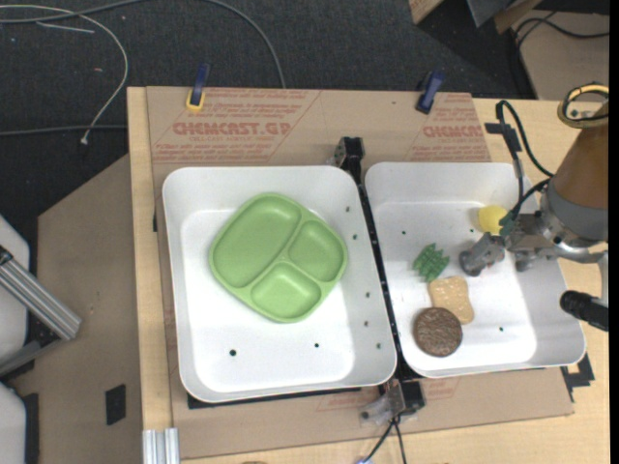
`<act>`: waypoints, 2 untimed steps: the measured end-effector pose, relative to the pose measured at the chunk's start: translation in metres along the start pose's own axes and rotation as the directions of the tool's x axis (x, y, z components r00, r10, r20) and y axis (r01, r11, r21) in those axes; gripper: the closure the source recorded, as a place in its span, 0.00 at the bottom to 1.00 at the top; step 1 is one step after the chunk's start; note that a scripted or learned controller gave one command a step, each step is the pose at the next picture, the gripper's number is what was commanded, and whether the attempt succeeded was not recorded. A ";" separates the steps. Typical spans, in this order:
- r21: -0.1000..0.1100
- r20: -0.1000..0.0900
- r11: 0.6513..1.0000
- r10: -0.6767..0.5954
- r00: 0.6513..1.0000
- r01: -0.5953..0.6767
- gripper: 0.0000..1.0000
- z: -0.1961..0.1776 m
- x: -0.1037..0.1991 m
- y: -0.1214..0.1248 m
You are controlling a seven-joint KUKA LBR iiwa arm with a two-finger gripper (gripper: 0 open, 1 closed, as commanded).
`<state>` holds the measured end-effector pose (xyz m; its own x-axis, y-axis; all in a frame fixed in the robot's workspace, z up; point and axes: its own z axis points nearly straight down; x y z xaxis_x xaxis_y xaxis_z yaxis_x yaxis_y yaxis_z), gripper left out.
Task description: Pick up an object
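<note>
Bench (pixel 145 259), board-topped, printed red lettering along the far side; bears both bins.

Left bin (pixel 193 356), white, shallow; holds one item.

Right bin (pixel 522 341), white, shallow, touching the left bin along the middle seam; holds four loose items.

Arm (pixel 590 177), grey with orange band, reaching in over the right bin's right side.

Green plate (pixel 279 256), three compartments, lying flat near the middle of the left bin, turned at an angle.

Gripper (pixel 476 258), low over the right bin, between the yellow object and the tan piece; whether the claw is spread or pressed together cannot be told.

Brown disc (pixel 438 331), round, near the right bin's front edge.

Tan piece (pixel 452 296), touching the brown disc's far side.

Green toy (pixel 430 261), leafy, just beside the gripper's left.

Yellow object (pixel 490 218), just beyond the gripper.

Two blue clamps (pixel 198 87) on the bench's far edge.
</note>
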<state>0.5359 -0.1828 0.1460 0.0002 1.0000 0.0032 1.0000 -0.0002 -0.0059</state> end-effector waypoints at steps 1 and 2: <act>0.000 0.000 1.000 0.000 1.000 0.000 0.00 0.044 -0.004 0.001; -0.006 0.001 1.000 0.000 1.000 0.000 1.00 0.030 -0.004 0.002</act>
<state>0.5379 -0.1870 0.1161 -0.0001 1.0000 0.0018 1.0000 0.0001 0.0000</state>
